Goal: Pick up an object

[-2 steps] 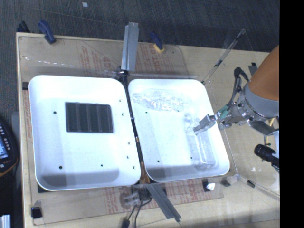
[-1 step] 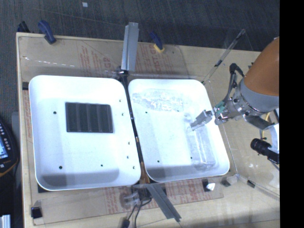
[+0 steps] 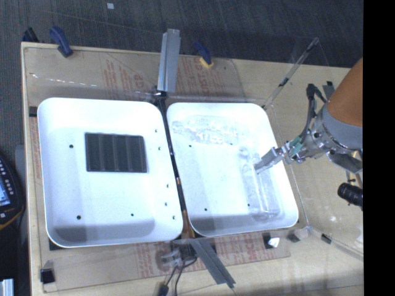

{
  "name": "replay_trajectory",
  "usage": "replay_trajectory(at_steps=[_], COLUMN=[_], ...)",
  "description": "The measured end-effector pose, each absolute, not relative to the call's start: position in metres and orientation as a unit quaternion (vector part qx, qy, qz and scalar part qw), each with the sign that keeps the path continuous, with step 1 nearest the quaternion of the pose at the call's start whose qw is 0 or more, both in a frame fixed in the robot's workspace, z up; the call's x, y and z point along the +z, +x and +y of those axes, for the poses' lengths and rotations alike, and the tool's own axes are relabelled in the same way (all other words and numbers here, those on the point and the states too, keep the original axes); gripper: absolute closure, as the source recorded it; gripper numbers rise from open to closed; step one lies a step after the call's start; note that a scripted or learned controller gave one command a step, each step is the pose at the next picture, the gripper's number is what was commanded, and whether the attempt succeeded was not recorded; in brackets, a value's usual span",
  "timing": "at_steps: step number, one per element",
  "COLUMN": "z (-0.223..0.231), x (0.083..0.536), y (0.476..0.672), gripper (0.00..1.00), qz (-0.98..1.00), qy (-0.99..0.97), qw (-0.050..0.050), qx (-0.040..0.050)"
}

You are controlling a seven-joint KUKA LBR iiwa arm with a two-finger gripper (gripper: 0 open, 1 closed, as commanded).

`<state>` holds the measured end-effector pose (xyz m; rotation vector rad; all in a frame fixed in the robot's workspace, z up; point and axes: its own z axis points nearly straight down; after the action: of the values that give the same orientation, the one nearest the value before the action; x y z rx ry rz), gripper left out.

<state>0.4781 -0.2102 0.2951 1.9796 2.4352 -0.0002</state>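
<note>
The left bin (image 3: 102,171) is the landmark. A ribbed flat block (image 3: 116,152) lies in it, toward its far side. The right bin (image 3: 229,168) sits just beside it, to the right, and holds a clear bottle (image 3: 256,187) against its wall farthest from the left bin. The gripper (image 3: 266,161) hangs over that same wall.

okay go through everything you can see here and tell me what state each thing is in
left bin: holds a dark ribbed block, lying flat.
right bin: holds a clear plastic item, lying along its right side.
end effector: over the right bin's right side, beside the clear item; grip unclear.
</note>
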Motion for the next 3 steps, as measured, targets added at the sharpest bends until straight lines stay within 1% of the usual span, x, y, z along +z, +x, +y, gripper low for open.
replay_trajectory(at_steps=[1,2,3], z=[-0.210,-0.211,-0.211], x=[0.271,0.271,0.282], y=[0.479,0.478,0.478], gripper=[0.00,0.00,1.00], qz=[0.784,0.759,0.761], qy=[0.621,0.651,0.649], qw=[-0.001,0.000,0.000], qx=[-0.0008,0.0000,-0.0002])
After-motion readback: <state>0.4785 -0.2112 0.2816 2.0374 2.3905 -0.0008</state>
